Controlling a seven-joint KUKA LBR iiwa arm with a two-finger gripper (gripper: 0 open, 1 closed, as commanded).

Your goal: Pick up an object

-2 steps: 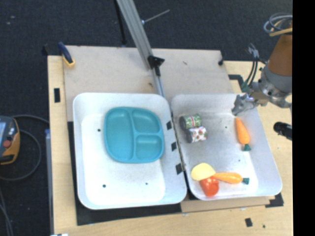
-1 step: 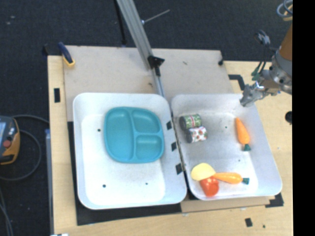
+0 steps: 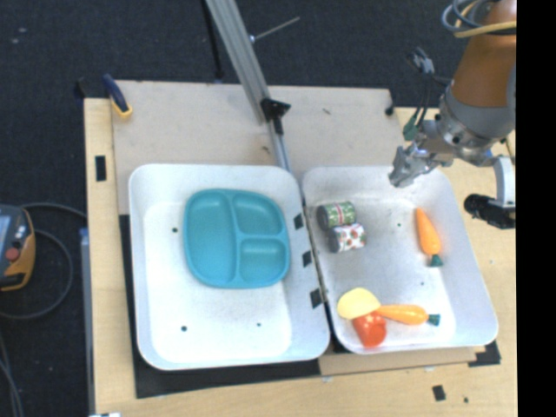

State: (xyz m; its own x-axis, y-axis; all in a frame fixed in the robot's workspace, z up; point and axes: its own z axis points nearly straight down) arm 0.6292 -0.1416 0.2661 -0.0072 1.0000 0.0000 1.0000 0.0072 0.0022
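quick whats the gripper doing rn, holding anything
gripper: over the far edge of the right bin, nothing visible between its fingers; open or closed cannot be told.

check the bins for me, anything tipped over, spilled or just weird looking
One thing: the small can in the right bin lies on its side beside a small patterned box. Nothing looks spilled or damaged. The teal tray sits flat in the left bin.

Setting as viewed from above at a slant. A light wooden bench (image 3: 217, 120) stands on a dark, speckled floor (image 3: 104, 24). A grey metal rail (image 3: 239, 50) runs diagonally from the top edge down to the bench, ending in a black clamp (image 3: 275, 109). Black cables (image 3: 48, 259) loop over the floor at left beside an orange-and-grey device (image 3: 13, 246). Lighting is even, with soft shadows.
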